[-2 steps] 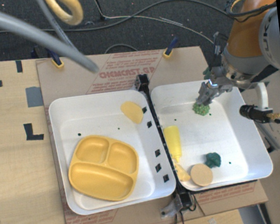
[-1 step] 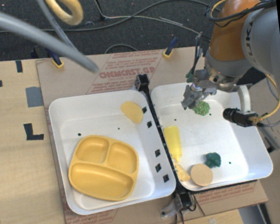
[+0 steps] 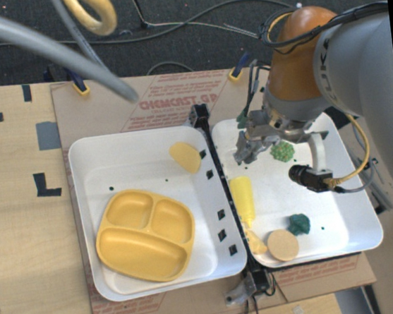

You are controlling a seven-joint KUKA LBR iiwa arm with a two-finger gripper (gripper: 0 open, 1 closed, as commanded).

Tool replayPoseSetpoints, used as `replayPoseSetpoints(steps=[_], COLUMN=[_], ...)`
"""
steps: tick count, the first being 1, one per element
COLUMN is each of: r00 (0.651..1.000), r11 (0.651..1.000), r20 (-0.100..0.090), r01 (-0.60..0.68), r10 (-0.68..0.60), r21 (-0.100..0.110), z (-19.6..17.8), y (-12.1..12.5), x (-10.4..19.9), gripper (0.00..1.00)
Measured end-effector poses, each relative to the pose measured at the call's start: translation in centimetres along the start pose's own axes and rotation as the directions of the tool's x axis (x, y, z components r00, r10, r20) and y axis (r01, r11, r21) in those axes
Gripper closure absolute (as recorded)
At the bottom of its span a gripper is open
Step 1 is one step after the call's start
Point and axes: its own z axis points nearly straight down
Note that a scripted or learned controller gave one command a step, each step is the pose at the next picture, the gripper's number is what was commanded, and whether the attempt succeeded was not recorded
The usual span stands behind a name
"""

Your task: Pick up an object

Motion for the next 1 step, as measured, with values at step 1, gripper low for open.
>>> replayPoseSetpoints(steps=[1], r00=[1.0], r11=[1.0], r20=[0.0], r01=[0.002], r10=[-0.002], r21=[-0.001], z=[0.22], y=[-1.09], x=[6.23], gripper=[1.0])
